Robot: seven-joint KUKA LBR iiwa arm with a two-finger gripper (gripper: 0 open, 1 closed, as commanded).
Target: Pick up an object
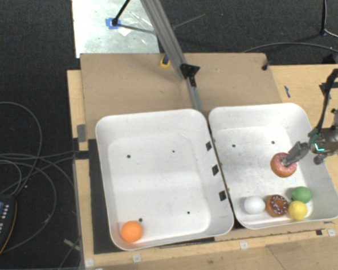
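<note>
The end effector (293,157) is reaching in from the right edge of the frame and is hanging over the right bin (254,120), in the middle right of the frame. Its grey tip is lying right at the upper right edge of the pink donut (282,166), and partly over it. Whether the tip is touching the donut, how far it is opened, and whether it has hold of anything, one cannot tell from this slanted view.

So the nearest thing is lying just to the lower left of the tip, almost under it. The donut is round and flat, so it is not offering a long axis; any grasp probably needs to go across its rim.

Further down, along the lower wall of the same bin, a white ball (254,204), a brown donut (276,205), a green ball (301,195) and a yellow ball (297,210) are sitting close together. An orange ball (131,231) is lying well apart, in the lower left corner of the left bin (151,124).
</note>
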